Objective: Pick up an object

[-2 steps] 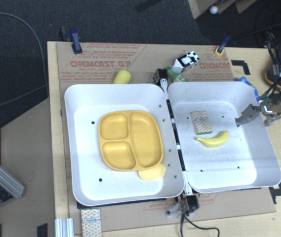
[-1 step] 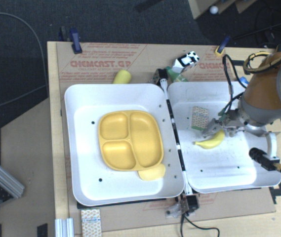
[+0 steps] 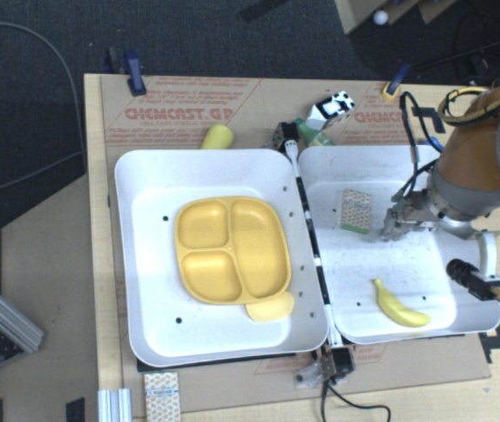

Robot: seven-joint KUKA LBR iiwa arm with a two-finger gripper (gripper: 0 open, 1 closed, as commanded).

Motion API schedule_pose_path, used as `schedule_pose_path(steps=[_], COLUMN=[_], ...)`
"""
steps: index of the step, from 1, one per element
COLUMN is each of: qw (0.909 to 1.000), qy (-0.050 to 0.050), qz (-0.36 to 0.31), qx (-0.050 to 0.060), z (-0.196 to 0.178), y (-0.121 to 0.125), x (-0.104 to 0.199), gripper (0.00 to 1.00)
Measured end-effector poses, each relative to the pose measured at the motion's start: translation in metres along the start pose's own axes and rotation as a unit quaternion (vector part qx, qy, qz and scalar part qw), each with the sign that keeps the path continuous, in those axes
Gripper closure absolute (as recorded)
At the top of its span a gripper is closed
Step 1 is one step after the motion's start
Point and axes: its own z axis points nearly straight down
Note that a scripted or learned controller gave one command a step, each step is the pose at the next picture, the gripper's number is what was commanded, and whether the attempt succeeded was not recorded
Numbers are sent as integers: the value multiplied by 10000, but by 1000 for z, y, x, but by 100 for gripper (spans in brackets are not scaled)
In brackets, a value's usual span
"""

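End effector [image 3: 396, 221] low over right bin [image 3: 425, 170], near its middle, arm [image 3: 478, 161] entering from worktop's right edge; finger spacing impossible to tell. Just beside it toward left, small patterned packet [image 3: 356, 210] flat on bin floor. Banana [image 3: 399, 307] near bin's front edge, apart from end effector. Left bin [image 3: 144, 262]: yellow divided plate [image 3: 232, 249] at centre, yellow piece [image 3: 270, 308] touching its front rim.
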Motion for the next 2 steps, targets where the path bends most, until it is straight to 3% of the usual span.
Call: schedule_pose_path(steps=[1, 2], qw=[10000, 10000], qy=[1, 9], qz=[1, 4], qx=[2, 22], z=[0, 21], y=[0, -41], x=[0, 27], gripper=[0, 0])
